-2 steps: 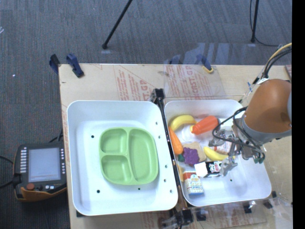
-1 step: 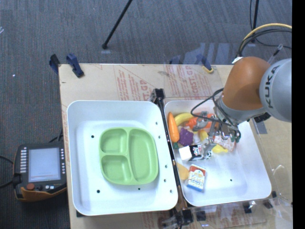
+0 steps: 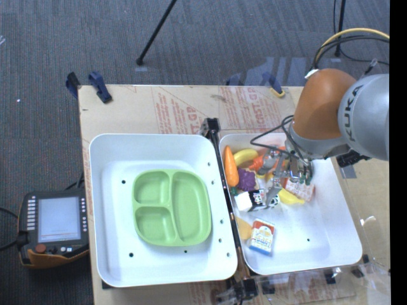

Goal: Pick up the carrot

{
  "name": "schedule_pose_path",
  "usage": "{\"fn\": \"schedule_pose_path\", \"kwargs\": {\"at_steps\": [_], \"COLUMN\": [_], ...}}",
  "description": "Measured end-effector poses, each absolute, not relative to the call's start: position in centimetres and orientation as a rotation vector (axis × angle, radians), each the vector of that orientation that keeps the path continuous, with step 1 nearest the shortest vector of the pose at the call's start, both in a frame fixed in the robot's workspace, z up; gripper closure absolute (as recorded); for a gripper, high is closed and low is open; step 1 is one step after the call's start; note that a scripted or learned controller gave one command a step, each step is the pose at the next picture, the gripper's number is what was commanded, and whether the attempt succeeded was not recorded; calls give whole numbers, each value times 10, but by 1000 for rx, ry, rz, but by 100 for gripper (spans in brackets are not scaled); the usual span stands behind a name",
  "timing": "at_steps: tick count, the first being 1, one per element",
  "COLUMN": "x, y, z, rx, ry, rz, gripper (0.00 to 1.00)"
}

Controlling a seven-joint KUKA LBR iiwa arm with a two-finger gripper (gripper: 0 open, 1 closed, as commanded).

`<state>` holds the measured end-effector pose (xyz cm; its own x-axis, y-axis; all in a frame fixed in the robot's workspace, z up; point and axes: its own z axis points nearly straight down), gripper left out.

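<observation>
Reaching for the carrot, nothing lifted yet.

The green plate [image 3: 172, 207] lies in the left bin [image 3: 105, 164]. The carrot [image 3: 230, 166] lies by the left wall of the right bin [image 3: 337, 234], untouched. The tool [image 3: 284, 170] hangs over the toy pile near it; I cannot tell how it stands. Next, I judge, it must go left and come down on the carrot.

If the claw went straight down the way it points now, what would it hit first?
Likely the small black-and-white toy under the claw, beside the purple item. The carrot lies further left, off that line. Depth is unclear from this slant.
</observation>
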<state>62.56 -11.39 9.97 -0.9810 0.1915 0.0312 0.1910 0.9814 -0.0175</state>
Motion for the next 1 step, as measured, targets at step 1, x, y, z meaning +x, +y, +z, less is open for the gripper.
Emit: {"fn": "schedule_pose_path", "kwargs": {"at_steps": [1], "x": [636], "y": [-91], "z": [104], "rx": [-1026], "ry": [-3000], "rz": [1], "gripper": [0]}}
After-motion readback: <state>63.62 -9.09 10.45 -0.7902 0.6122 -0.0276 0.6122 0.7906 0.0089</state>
